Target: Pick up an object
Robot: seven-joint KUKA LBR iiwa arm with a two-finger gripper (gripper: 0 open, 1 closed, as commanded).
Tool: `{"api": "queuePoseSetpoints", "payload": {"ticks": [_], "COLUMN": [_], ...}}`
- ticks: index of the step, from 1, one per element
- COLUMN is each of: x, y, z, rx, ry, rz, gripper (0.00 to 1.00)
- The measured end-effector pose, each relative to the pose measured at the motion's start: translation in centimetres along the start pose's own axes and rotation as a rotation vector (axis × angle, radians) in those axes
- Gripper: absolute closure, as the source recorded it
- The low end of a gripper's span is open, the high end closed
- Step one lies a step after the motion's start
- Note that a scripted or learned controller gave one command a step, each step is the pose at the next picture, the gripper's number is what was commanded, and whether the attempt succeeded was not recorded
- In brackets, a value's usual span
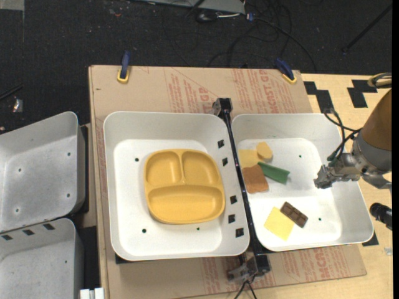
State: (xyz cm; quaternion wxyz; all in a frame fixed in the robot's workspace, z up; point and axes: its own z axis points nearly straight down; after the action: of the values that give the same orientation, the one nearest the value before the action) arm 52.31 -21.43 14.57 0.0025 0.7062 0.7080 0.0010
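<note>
Cardboard under two white bins covers the bench; the right bin holds a green stick, a brown block, yellow pieces and a dark bar. A good pick probably means centring over one piece before descending. Reaching in from the right, the claw hangs near that bin's right wall, apart from every piece; I cannot tell its state.

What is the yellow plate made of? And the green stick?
The plate looks like smooth moulded plastic: one even yellow, rounded dividers, a soft sheen. The green stick looks like matte plastic or foam toy food; it is too small to be sure.
</note>
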Motion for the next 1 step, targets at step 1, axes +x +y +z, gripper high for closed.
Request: {"api": "queuePoseSetpoints", "payload": {"ticks": [1], "x": [-0.16], "y": [0.61], "z": [-4.35], "rx": [0.0], "ry": [0.0], "rz": [0.0], "gripper": [1.0]}}
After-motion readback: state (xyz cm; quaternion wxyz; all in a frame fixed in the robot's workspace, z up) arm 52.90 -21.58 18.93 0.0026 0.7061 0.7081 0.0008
